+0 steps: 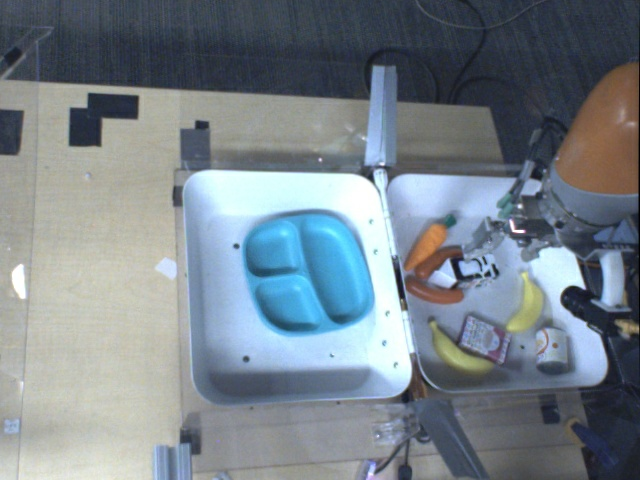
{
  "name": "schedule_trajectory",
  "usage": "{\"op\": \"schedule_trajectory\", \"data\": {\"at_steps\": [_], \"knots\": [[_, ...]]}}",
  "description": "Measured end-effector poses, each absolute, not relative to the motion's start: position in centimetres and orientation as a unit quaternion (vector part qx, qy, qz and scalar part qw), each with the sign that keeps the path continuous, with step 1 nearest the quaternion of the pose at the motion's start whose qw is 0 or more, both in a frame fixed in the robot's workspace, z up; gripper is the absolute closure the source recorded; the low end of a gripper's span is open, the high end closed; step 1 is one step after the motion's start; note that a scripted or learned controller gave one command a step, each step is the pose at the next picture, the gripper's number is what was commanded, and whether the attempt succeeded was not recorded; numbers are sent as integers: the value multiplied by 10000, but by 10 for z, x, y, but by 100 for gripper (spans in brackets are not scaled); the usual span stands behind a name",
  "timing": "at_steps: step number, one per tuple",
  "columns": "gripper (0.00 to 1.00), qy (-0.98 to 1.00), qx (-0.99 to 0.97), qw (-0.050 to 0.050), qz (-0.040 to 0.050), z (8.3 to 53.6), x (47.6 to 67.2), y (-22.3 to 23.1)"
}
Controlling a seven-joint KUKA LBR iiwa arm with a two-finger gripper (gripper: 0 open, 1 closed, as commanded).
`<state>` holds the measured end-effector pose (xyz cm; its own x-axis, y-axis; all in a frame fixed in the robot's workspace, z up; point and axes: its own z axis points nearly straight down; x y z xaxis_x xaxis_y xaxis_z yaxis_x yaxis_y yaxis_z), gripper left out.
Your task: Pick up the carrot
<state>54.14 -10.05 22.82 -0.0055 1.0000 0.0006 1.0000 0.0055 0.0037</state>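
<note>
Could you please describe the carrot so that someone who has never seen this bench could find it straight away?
Look at the right-hand white bin, the one crowded with small items rather than the one holding the blue divided tray. Near its left wall, towards the far side, lies the carrot, tilted. It is the only orange, tapered piece with a green tip; the sausage just below it is reddish-brown, and the bananas are yellow.

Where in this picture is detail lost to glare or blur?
Camera view: overhead light washes out the right shallow white bin and the left white bin's rim; the small orange carrot looks soft-edged; the blue three-compartment plastic tray shows a faint sheen.
</note>
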Motion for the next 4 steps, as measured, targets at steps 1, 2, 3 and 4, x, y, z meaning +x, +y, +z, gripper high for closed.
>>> {"op": "schedule_trajectory", "data": {"at_steps": [1, 2, 3, 4], "knots": [[0, 7346, 6785, 12, 13, 125, 599, -98], [0, 7500, 6614, 29, 21, 166, 610, -137], [0, 7880, 6154, 142, 102, 112, 644, -116], [0, 7838, 6205, 198, 119, 104, 635, -94]]}}
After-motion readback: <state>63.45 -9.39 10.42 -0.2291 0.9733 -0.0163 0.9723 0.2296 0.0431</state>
